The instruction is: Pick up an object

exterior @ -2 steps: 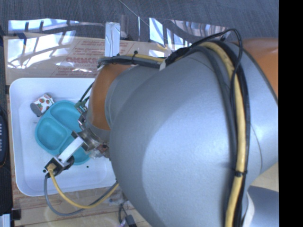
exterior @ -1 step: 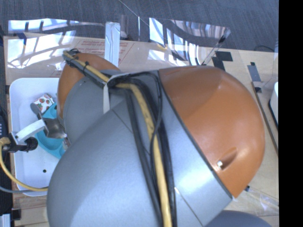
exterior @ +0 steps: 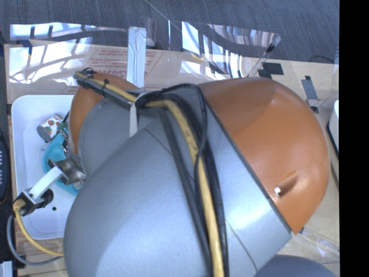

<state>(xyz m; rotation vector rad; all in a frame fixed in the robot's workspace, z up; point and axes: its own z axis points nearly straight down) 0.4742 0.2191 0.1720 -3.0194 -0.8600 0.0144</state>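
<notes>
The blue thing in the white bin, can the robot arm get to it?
Probably yes. The arm already leans over the left bin, and the gripper sits right beside the blue thing, with nothing seen between them.

Grey arm [exterior: 150,212], orange band [exterior: 265,137], black and yellow cables [exterior: 196,149].
</notes>
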